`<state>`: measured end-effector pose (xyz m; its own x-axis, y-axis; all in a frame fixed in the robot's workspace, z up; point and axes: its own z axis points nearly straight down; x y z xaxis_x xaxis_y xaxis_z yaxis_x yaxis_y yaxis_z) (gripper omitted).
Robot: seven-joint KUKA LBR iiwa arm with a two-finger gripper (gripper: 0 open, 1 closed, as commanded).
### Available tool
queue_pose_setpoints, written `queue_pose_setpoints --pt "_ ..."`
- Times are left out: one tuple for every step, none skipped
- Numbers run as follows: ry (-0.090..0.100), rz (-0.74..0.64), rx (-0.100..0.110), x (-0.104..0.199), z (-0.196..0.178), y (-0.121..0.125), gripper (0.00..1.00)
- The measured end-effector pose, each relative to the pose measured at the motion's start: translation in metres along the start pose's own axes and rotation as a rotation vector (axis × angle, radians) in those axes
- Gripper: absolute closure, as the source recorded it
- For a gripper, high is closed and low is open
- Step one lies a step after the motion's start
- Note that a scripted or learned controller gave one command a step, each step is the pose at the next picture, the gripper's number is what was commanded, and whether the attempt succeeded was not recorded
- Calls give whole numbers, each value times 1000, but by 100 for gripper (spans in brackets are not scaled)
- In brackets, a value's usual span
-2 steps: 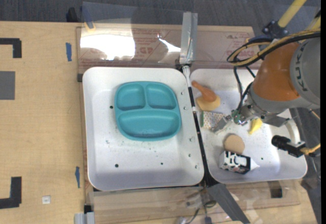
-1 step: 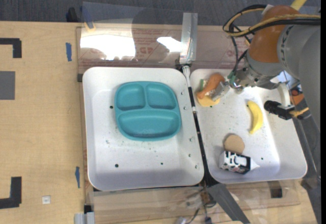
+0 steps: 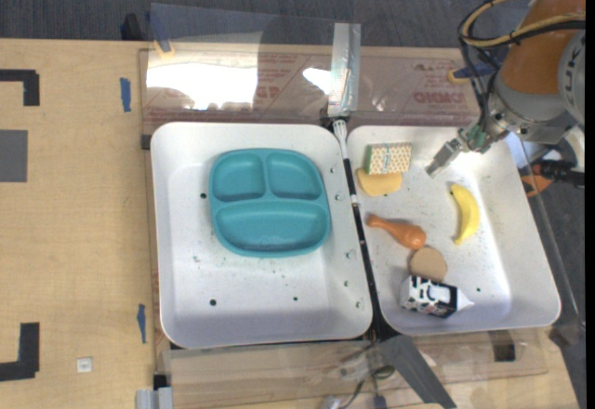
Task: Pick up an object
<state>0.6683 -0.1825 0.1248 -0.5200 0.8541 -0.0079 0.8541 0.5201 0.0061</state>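
In the camera view, the gripper (image 3: 446, 154) is seen low over the right bin (image 3: 530, 296), near its far edge; the state of its jaws cannot be told. The banana (image 3: 464, 213) lies just below and right of it, long axis running near-to-far, apart from the gripper.

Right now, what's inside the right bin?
The right bin holds a sponge on a yellow piece, a banana, a drumstick, a tan piece and a black-white item.
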Motion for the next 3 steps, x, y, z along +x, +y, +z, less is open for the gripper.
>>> queue_pose_setpoints --pt "6 242 5 9 38 -32 0" --pt "1 240 -1 9 25 -30 100" --pt "2 240 1 9 26 -30 0"
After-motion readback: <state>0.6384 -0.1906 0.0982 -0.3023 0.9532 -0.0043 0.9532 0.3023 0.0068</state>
